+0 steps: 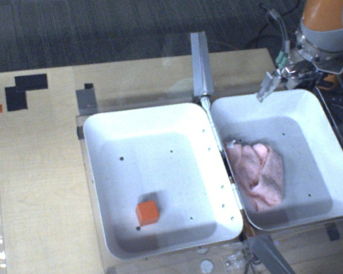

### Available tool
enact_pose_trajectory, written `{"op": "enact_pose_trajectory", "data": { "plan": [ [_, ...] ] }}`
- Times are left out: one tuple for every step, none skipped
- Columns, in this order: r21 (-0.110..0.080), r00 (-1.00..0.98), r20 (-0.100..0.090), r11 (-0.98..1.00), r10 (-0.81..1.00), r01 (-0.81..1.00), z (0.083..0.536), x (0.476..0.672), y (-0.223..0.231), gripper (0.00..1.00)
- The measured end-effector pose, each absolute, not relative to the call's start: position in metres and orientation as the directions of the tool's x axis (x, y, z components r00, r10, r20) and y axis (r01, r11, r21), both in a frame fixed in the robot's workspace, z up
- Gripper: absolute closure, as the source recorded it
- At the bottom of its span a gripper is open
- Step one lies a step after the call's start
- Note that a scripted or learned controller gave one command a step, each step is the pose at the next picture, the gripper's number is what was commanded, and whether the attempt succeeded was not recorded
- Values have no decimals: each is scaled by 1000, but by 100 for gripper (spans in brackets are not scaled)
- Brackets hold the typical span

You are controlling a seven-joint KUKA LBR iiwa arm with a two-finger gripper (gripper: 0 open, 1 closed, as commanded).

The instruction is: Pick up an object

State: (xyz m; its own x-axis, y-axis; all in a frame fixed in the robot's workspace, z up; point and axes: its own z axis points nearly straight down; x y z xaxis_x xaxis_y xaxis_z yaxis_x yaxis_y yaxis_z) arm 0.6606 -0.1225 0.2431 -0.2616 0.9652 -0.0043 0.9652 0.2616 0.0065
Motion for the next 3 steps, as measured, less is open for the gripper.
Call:
{"op": "enact_pose_trajectory", "data": {
  "plan": [
    [1,-290,-1,290,957,957,171,612,-123,0],
    [7,-374,-3,374,928,928,94,580,-130,0],
    [10,-376,-3,376,926,926,103,583,-129,100]
  ]
}}
